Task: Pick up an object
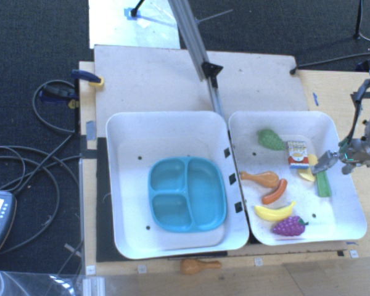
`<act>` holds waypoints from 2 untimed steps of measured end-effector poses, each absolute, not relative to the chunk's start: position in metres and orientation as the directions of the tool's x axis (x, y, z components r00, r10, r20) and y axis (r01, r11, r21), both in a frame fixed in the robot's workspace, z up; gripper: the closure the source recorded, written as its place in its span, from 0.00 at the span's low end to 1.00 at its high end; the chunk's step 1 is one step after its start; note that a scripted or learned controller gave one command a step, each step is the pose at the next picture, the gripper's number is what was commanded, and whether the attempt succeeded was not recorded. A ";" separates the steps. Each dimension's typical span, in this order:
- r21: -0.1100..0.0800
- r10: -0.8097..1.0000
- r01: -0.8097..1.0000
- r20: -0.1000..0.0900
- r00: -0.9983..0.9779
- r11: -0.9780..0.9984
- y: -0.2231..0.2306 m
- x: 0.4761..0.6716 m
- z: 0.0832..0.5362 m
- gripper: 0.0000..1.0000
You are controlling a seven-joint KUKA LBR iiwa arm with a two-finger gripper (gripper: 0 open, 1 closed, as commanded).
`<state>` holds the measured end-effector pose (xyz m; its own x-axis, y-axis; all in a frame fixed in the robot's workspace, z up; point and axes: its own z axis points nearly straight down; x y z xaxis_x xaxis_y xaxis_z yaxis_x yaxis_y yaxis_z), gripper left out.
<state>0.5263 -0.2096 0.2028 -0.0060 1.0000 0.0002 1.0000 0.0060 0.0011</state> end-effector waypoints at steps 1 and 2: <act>0.002 1.000 1.000 0.000 -0.004 0.004 -0.210 0.526 0.203 0.00; -0.002 1.000 1.000 0.001 -0.006 0.006 -0.204 0.534 0.156 0.00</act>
